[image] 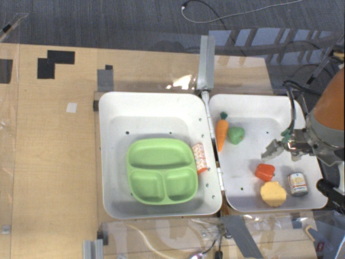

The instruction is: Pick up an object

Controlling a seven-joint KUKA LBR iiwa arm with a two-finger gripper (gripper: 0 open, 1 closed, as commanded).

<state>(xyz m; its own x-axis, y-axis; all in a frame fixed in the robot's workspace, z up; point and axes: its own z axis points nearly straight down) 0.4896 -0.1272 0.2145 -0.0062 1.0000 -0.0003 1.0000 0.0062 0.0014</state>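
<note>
Two shallow white bins sit side by side on the wooden bench. The left bin (110, 123) carries a light green divided plate (162, 170) with three compartments, lying toward its near edge, and a small orange-and-white packet (200, 157) rests against the plate's right side, close to the wall shared with the other bin.

The right bin (253, 104) holds the loose objects. A toy carrot (221, 134), orange with a dark green top, lies along its left wall, and a rounded green piece (235, 135) sits just beside it. Toward the near right corner are a small red-orange block (264, 172), a yellow lumpy object (273, 193) right below it, and a little tin can (296, 183) with a printed label standing to their right.

The gripper (276, 148) hangs over the right half of this bin, above the red-orange block and apart from it. Its jaws appear spread with nothing between them, though the dark fingers blur together at this slant.
</note>
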